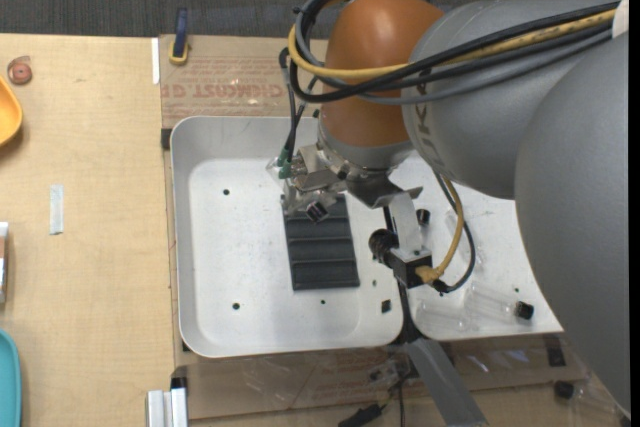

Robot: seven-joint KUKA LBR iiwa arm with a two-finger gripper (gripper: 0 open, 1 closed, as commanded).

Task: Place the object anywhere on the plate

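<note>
My gripper [316,207] hangs over the left white bin [210,245], near its right side, under the orange band [375,65] of the arm. A dark ribbed rectangular piece [323,255] sits straight below the gripper head, stretching toward the bin's front. I cannot tell whether it lies on the bin floor or is part of the gripper. The arm's bulk hides whatever is directly under the wrist.
The right bin [500,245] is mostly hidden by the arm; a clear plastic item [478,307] and a small black piece [523,311] lie near its front. On the wooden bench to the left are an orange object [6,115] and a teal edge [6,380].
</note>
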